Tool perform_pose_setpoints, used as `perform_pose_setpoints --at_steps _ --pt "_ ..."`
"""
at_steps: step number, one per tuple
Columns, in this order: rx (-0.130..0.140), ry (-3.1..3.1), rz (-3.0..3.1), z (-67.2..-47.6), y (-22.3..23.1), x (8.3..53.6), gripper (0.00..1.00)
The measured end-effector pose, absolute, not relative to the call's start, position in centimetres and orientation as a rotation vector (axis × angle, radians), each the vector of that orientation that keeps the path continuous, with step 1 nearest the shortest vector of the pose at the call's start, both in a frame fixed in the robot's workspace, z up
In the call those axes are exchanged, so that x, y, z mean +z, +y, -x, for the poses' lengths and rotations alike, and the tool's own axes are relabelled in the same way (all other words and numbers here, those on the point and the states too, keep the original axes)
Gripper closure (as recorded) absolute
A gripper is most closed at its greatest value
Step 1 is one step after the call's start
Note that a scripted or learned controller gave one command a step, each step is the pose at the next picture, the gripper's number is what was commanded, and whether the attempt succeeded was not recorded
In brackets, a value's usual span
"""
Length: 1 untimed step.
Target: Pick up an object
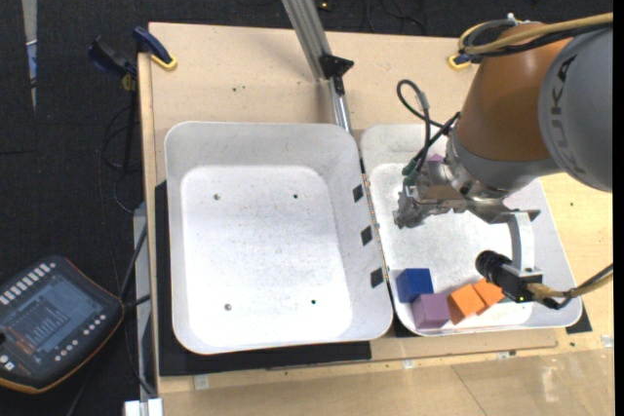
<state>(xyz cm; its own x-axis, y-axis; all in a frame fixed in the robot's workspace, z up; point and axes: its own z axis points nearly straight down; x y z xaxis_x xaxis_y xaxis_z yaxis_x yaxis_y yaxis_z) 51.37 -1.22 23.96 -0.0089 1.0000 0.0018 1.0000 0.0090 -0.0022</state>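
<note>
**Entry: gripper above the right bin, nothing in hand**

Item 1, gripper (413, 207). I see it over the upper-middle floor of the right bin (552, 227), hanging from the grey and orange arm (531, 107) that reaches in from the right. Nothing shows between its fingers. Whether they stand wide or narrow I cannot tell; the wrist hardware crowds them from this angle.

Item 2, blue block (413, 283). Lies on the bin floor toward the near edge, below the gripper and apart from it.

Item 3, purple block (430, 310). Just beside the blue one, nearer the front rim.

Item 4, orange block (470, 299). Right of the purple block, close against it; a black fitting on the arm's cable sits just beside it.

Item 5, left bin (195, 143). Bears no blocks that I can see.

Step in hand, as I judge it: approach, with no grasp made. The next move calls for carrying the gripper toward the near edge and settling on one block. The blue one looks the freest. The purple and orange pair leaves little room for a finger.
</note>
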Motion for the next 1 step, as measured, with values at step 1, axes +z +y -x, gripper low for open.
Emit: perform_pose_setpoints --at_steps 1 --pt "-0.002 -2.231 2.210 -51.67 3.94 24.62 1.00"
